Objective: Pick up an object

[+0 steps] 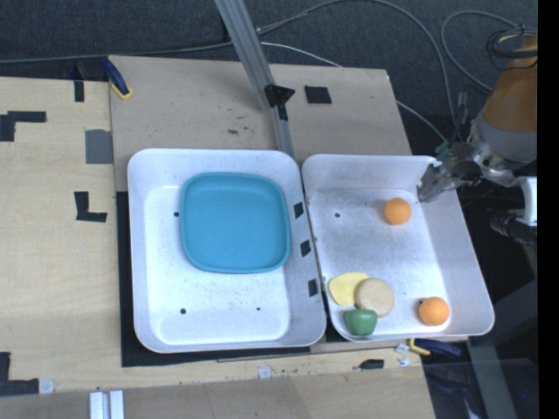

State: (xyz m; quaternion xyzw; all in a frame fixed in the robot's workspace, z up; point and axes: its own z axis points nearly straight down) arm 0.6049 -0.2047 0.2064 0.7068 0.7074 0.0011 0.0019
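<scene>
The right bin point(437, 234) holds an orange ball point(397, 211) near its far right, a second orange ball point(433, 311) at its near right corner, and a yellow piece point(345, 286), a tan round cookie-like piece point(376, 296) and a green piece point(360, 322) clustered at its near left. My gripper point(431, 184) hangs over the bin's far right edge, just right of and above the first orange ball. Nothing shows between its fingers.
The left bin point(157, 260) carries a blue square plate point(235, 222). A slanted metal pole point(253, 51) rises behind the bins. Cables point(419, 33) run across the dark floor at the back right.
</scene>
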